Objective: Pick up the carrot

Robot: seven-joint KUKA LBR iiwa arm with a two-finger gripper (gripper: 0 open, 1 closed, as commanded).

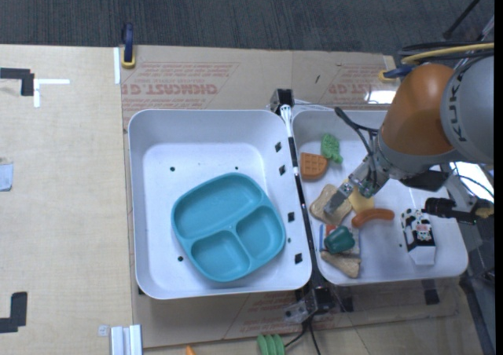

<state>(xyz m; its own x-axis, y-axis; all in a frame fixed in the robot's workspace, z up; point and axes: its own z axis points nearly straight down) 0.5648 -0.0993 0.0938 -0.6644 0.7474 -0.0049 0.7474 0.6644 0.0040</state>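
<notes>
Camera view looks down on two white bins side by side. A blue tray [228, 225] with three compartments lies in the left bin [157, 141]. The arm [428, 114] reaches into the right bin [452, 263], and its gripper [339, 203] hangs low over a bread slice [322, 206]; whether it is spread or pinching anything I cannot tell. The carrot [372, 217] lies on the bin floor just to the right of the gripper, beside a yellow piece [361, 202]. Near them are a waffle [313, 166], a green leafy piece [331, 148], a green pepper [340, 240] and a small white carton [418, 234].
</notes>
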